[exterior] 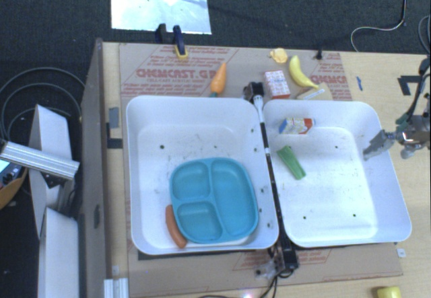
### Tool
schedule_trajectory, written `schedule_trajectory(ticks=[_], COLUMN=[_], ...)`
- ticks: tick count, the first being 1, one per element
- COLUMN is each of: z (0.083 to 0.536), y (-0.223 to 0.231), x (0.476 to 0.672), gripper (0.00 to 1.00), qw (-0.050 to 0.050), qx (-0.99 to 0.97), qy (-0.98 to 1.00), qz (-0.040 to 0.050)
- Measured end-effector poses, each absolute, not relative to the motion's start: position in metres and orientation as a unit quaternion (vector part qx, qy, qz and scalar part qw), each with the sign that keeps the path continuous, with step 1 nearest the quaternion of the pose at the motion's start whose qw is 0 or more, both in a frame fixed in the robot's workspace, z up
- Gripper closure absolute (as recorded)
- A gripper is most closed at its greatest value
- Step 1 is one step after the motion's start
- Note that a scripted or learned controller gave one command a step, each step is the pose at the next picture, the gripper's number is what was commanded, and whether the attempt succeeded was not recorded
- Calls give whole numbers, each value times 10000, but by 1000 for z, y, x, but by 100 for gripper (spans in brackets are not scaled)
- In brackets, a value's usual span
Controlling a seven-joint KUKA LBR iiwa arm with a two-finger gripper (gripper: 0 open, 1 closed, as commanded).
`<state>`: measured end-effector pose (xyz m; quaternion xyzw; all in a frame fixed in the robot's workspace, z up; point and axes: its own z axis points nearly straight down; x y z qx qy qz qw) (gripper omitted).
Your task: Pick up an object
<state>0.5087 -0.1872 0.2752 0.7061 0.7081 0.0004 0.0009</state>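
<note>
Worktop [202, 71]: a board with red printing that carries two shallow white bins side by side.
Right bin [377, 222]: it holds two loose things, both in its far-left part, and these are the likely candidates for the pick.
Green block [292, 161]: a small long green piece, lying flat and slanted, just beside the wall that divides the bins. It looks stiff and light. I judge the best hold is across its narrow width, at the middle of its length, so it does not swing.
Small carton [296, 126]: a little white box with red and blue print, lying near the far wall of the right bin. It seems light and a bit crushable, so a gentle squeeze on its flat sides is wiser.
Left bin [145, 155]: it holds a blue divided tray [214, 200] and an orange sausage-shaped toy [175, 226] touching the tray's near-left edge. The tray is wide and thin, hard for two fingers.
End effector [374, 145]: at the right rim of the right bin, well apart from both candidates. Whether it is spread or pressed together, I cannot tell; nothing is seen in it.
Outside the bins: a banana [300, 73], a carrot [218, 79] and a small printed box [277, 84] lie on the far side of the worktop.
Risk: the green block lies close to the wall, so one finger may hit the wall.
</note>
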Motion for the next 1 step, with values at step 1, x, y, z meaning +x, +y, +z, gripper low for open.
schedule_trajectory(ticks=[1], z=[214], y=[-134], x=[486], gripper=[0], qw=[-29], qx=[7042], qy=[7100], qz=[-3])
